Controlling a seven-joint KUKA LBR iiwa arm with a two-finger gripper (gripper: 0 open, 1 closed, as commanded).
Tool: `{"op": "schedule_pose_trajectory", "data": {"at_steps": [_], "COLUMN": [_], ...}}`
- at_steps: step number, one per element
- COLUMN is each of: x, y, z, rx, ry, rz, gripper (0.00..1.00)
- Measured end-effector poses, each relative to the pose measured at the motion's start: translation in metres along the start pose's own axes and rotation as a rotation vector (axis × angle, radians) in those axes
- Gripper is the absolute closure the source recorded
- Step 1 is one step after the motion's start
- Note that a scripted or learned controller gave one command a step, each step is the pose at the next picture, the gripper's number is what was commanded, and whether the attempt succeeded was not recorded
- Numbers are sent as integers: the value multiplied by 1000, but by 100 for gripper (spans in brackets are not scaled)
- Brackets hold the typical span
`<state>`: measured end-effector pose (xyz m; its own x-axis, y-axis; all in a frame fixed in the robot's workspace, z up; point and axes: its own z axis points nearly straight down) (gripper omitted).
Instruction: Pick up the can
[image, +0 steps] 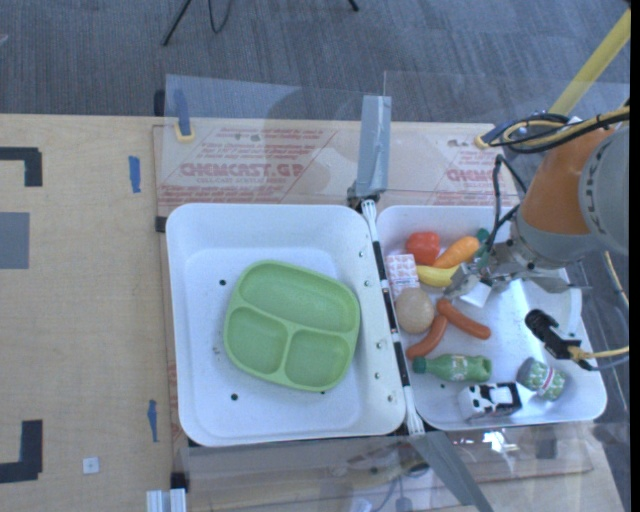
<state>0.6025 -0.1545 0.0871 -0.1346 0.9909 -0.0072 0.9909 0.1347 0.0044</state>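
Note:
The can (543, 378), short with a green and white label, lies near the front right corner of the right bin (590, 405). My gripper (468, 286) is low in the middle of that bin, well to the back left of the can and apart from it. It hovers among toy foods, beside a yellow banana (437, 275) and just above a red sausage (465, 319). The grey wrist with the orange band (560, 200) reaches in from the right.
Around the gripper lie a tomato (423, 245), a carrot (461, 250), a small red-and-white carton (401, 268), a potato (415, 310), a second sausage (424, 344), a green bottle (456, 367) and a black-and-white object (493, 398). A green divided plate (290, 325) sits in the left bin (190, 250).

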Motion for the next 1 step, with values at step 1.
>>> {"op": "schedule_pose_trajectory", "data": {"at_steps": [1], "x": [1], "y": [0], "z": [-11], "rx": [0], "ry": [0], "rz": [-2], "gripper": [100]}}
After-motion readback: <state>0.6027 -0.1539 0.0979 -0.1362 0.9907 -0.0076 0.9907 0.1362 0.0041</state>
